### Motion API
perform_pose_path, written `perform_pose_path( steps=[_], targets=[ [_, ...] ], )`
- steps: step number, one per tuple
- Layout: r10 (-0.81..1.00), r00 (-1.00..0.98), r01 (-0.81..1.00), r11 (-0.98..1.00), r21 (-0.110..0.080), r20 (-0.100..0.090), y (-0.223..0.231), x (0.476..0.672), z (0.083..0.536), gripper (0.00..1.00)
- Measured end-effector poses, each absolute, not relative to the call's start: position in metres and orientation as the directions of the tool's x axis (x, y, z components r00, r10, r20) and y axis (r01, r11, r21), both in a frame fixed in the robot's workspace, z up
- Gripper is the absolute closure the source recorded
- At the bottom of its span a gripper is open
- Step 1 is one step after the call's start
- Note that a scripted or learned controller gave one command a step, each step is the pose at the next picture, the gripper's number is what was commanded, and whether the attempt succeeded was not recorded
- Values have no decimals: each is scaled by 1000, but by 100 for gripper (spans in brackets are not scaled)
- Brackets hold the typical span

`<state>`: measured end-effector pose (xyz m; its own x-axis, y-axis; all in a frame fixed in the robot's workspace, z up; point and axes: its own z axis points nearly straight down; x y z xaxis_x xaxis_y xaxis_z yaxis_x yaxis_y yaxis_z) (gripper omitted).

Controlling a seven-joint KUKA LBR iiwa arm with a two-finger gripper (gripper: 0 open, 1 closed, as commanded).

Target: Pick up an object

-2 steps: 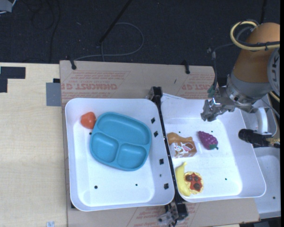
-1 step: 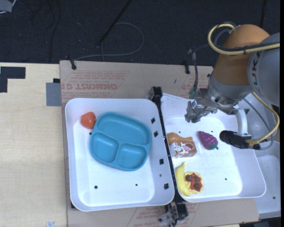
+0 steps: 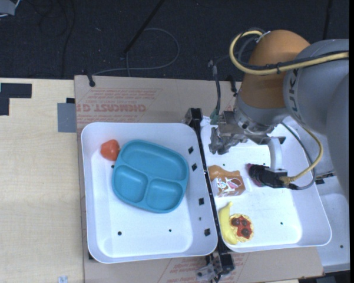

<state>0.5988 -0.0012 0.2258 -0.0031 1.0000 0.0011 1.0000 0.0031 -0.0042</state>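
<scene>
One pair of jaws hangs low over the far left corner of the right bin [image 3: 294, 217], close to the wall shared with the left bin [image 3: 141, 234]. From this angle I cannot tell whether they are open or shut. The grey arm [image 3: 321, 93] reaches in from the right.

Nearest the jaws, just toward the camera, a brown and white packet [image 3: 227, 181] lies flat on the right bin's floor beside the shared wall. Nearer still, a yellow toy [image 3: 237, 226] with red spots lies in the front left corner, apart from the packet.

In the left bin a blue divided plate [image 3: 150, 175] lies in the middle, with a red ball [image 3: 110, 150] touching its far left rim. Both bins sit on a cardboard sheet [image 3: 135, 99] on the pale tabletop [image 3: 29, 187].
</scene>
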Motion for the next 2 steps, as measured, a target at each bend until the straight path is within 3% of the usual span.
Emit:
perform_pose_path(
  steps=[2],
  targets=[
    [1000, -3, 1000, 3, -3, 0, 99, 609, 213, 100]
  ],
)
